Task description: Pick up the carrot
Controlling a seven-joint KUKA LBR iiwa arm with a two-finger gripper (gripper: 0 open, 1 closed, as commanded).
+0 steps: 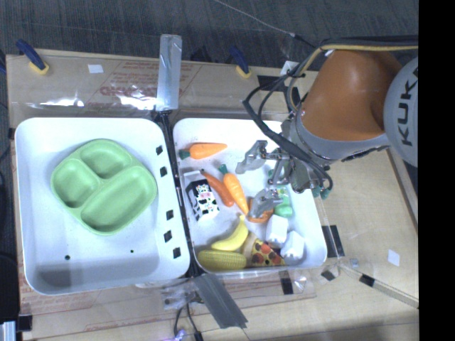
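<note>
We see our claw point(260, 177) spread open, holding nothing, over the right bin point(307, 222) near the table's right edge, one finger beside a carrot point(235, 192) lying mid-bin.

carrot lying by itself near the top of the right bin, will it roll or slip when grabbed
The carrot looks like smooth, glossy moulded plastic, so it is probably stiff, light and somewhat slippery. Its round, tapered body lies flat on the bin floor, so a nudge would likely roll it in a curve. The hand hovers lower right of it.
</note>
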